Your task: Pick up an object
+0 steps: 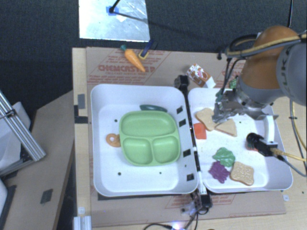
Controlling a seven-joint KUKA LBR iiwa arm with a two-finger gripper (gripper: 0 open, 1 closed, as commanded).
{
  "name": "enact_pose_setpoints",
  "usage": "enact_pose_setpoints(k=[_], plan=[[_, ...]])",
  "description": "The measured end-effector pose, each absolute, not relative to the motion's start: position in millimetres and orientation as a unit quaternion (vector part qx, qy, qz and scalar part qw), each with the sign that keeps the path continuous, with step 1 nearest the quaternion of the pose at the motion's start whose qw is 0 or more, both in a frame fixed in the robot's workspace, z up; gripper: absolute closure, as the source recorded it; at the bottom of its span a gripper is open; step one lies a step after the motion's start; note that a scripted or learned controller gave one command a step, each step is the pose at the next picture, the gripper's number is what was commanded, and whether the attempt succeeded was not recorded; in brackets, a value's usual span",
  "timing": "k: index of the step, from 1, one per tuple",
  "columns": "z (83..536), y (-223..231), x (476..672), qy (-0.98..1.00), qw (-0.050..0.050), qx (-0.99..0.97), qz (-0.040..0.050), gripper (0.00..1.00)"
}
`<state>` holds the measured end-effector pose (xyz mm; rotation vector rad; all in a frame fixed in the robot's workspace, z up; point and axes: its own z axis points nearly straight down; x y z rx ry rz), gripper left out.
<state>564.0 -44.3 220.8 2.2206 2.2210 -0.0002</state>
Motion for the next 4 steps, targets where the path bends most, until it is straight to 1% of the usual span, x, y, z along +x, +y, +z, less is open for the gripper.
enact_pose_setpoints(k=[1, 2, 3, 4], plan=[[232.2, -35.4, 556.9, 0.709, 0.001, 0.705, 0.0007, 1.00], [225.5, -44.3, 562.7, 0.708, 0.001, 0.707, 0.0004, 1.00], [226.5, -42.9, 567.1, 0.708, 0.001, 0.706, 0.0009, 1.00], [234.5, -32.2, 565.1, 0.709, 0.001, 0.705, 0.0010, 1.00]])
